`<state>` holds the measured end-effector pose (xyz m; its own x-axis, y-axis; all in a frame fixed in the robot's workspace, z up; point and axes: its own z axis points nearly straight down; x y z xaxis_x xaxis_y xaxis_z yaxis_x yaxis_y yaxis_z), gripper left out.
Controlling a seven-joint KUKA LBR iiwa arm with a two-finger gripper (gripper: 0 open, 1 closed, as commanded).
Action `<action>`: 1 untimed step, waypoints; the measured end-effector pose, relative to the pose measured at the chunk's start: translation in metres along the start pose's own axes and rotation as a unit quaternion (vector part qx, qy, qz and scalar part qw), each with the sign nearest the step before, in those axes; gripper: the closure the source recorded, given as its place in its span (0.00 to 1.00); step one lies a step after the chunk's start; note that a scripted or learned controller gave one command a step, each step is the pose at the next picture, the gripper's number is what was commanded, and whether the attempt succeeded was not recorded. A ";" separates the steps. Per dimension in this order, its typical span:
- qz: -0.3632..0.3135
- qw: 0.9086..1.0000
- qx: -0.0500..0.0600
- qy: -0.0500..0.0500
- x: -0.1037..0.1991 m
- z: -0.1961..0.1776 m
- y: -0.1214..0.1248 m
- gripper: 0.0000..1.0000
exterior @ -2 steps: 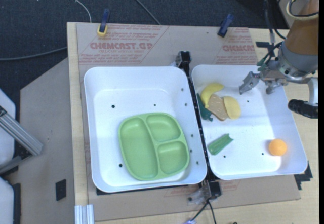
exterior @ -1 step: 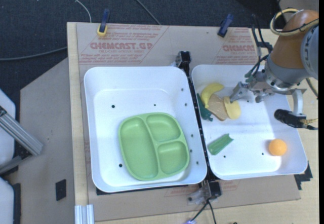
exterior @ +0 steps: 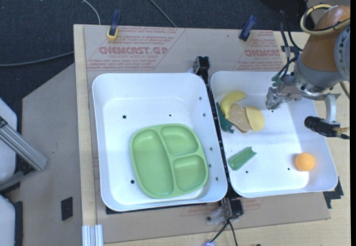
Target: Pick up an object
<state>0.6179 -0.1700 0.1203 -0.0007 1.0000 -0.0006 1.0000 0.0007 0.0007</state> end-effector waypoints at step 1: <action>0.001 1.000 -0.003 -0.001 -0.008 -0.047 0.004 1.00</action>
